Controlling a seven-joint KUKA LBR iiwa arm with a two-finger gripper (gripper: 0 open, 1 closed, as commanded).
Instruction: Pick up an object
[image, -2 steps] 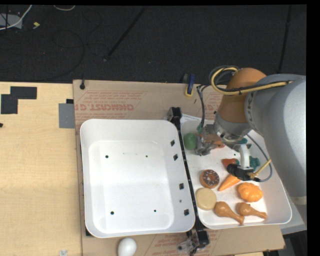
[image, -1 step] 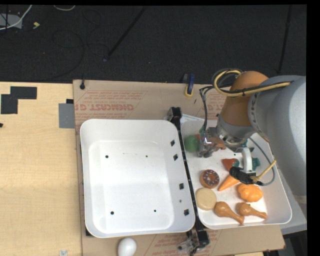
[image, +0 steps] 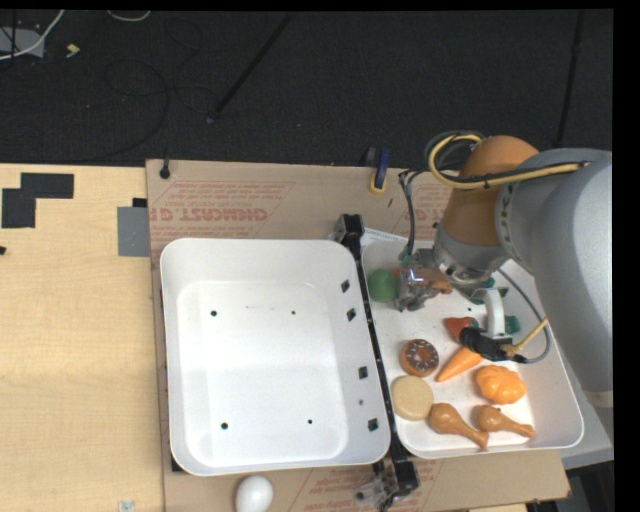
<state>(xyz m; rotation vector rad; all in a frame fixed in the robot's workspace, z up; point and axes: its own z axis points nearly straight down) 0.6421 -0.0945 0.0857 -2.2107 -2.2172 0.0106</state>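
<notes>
My gripper (image: 413, 291) is low over the back of the right bin (image: 560, 425), under the orange-banded wrist. A green round piece (image: 381, 285) lies just to its left, touching or nearly so. In front of it sit a chocolate donut (image: 420, 357), an orange carrot (image: 459, 363), a red piece (image: 457, 327), an orange lumpy fruit (image: 500, 385), a beige disc (image: 411, 397) and two drumsticks (image: 456, 421) (image: 506, 422). Nothing is visibly held.
The left bin (image: 190, 300) lies beside the right one, with a black divider (image: 362, 330) between them. A white ball (image: 254, 492) rests on the bench in front of the left bin. Cables and a white-and-black fitting (image: 494, 325) hang off the wrist over the right bin.
</notes>
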